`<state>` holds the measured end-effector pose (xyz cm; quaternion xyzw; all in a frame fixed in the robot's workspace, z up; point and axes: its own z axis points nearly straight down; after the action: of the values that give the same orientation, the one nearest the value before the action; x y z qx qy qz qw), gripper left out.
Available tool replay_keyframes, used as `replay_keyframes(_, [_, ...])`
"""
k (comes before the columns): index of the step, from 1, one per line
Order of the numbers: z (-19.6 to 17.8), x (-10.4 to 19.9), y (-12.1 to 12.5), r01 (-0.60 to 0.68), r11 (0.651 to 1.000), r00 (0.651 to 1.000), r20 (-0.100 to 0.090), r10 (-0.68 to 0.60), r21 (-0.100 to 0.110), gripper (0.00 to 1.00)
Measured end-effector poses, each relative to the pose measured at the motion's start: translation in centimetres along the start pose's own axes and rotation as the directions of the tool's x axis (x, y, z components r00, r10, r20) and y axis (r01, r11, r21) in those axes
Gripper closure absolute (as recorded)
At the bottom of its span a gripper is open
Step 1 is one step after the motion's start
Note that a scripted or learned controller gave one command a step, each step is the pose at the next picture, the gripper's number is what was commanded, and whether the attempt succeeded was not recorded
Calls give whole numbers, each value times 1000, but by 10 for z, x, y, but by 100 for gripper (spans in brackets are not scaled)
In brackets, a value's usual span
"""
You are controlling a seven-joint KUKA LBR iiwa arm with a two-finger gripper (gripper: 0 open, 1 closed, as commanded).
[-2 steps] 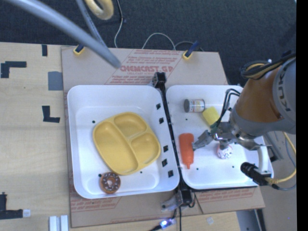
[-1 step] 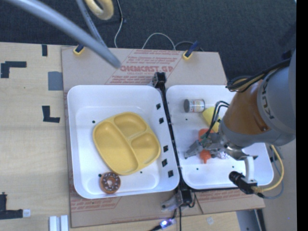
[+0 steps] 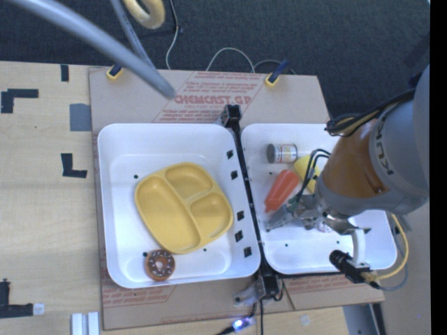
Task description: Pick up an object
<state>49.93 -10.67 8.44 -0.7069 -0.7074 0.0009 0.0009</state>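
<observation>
Nearest the camera, at the bottom of the frame, the front rims of the two white bins meet over the desk [image 3: 42, 187], and a chocolate-frosted doughnut [image 3: 159, 264] lies in the lower corner of the left bin [image 3: 112, 187]. Just above it, filling the middle of that bin, sits a yellow divided plate [image 3: 183, 205], well apart from anything the arm could reach at this moment. In the right bin [image 3: 300, 253], at the lower right of the frame, the gripper [image 3: 297, 215] is low over the bin floor with its dark metal parts pointing toward the centre divider; whether it is open or closed cannot be told from this angle, and nothing can be seen caught in it. Touching or just beside its tip lies an orange carrot [image 3: 282, 188], tilted along the divider side, which looks like the likeliest target. Behind the carrot, a yellow object [image 3: 305, 166] is partly hidden by the arm [image 3: 370, 166], and farther up sits a small silver can [image 3: 282, 153] on its side. As a judgement, the task is at the approach or grasp stage: the arm is down among the objects, yet none of them is lifted, so securing one and raising it clear remains to be done.
</observation>
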Motion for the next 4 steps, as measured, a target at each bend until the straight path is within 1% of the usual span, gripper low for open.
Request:
replay_keyframes(1, [-11, 0, 1, 0, 1000, 1000, 2, 0, -2, 100])
replay_keyframes(2, [-59, 9, 5, 2, 1000, 1000, 0, -2, -4, 100])
replay_keyframes(3, [-106, 18, 2, 1, 1000, 1000, 0, -1, -5, 100])
replay_keyframes(4, [-159, 19, 3, 1, 1000, 1000, 1, -1, -7, 100])
